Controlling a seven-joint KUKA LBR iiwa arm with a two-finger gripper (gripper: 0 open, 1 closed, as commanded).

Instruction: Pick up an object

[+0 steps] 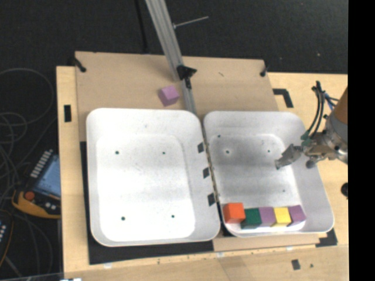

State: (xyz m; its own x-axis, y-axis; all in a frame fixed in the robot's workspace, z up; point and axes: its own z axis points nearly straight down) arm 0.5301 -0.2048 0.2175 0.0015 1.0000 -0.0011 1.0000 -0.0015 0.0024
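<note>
A row of small blocks lies along the front wall of the right bin [252, 127]: an orange block [235, 211], a green block [252, 217], a purple block [267, 215], a yellow block [283, 216] and another purple block [296, 213]. My gripper [291, 156] hangs over the right part of that bin, well behind the blocks and apart from them. Nothing shows between its fingers. The arm enters from the right edge.
The left bin [146, 177] sits beside the right one. A loose purple block [169, 95] rests on the bench behind the bins. A slanted metal pole [167, 37] rises from the bench's back middle. Cables and a handheld pendant [41, 186] lie off the bench's left.
</note>
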